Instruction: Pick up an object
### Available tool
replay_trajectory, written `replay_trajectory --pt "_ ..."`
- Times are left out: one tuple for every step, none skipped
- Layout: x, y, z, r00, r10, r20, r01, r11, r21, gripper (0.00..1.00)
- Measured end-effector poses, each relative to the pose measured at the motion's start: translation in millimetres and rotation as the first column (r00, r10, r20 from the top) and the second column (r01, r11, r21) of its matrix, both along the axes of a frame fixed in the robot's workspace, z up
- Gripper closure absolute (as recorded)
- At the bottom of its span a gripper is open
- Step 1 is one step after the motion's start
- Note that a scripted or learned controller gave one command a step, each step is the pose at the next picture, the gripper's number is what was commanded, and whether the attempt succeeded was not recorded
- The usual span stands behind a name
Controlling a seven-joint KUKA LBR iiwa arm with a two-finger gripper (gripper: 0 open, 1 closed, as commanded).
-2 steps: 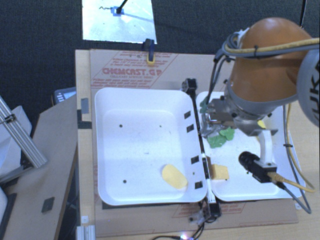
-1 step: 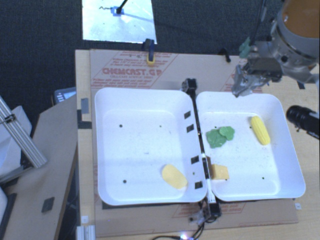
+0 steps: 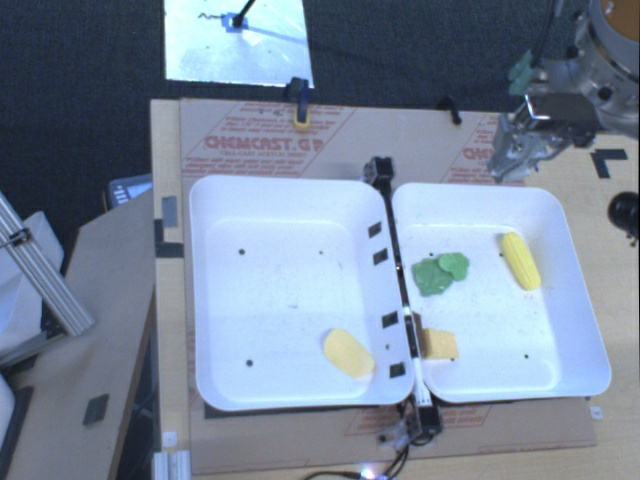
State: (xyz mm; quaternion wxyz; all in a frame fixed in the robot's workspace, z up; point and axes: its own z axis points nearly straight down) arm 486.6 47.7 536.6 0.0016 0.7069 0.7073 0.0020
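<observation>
Objects split across two bins

Corn (image 3: 520,260) lies in the right bin (image 3: 575,268) near its far right side, with a green piece (image 3: 440,273) toward the middle and an orange block (image 3: 438,344) by the divider. In the left bin (image 3: 215,268) I see one yellow piece (image 3: 347,353) near the front. My gripper (image 3: 512,156) hangs past the right bin's far rim; its jaws I cannot tell.

Arm (image 3: 610,28): we see grey metal housing with an orange band.
Pincer (image 3: 510,163): we see silvery metal parts, a teal piece.
Cable (image 3: 548,23): dark.
</observation>
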Motion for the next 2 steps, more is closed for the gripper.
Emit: replay_trajectory --pt "0 -42 -2 1.0 -0.002 -0.002 0.002 1.0 -0.001 1.0" --pt "0 -94 -1 1.0 -0.004 -0.001 0.004 1.0 -0.002 1.0"
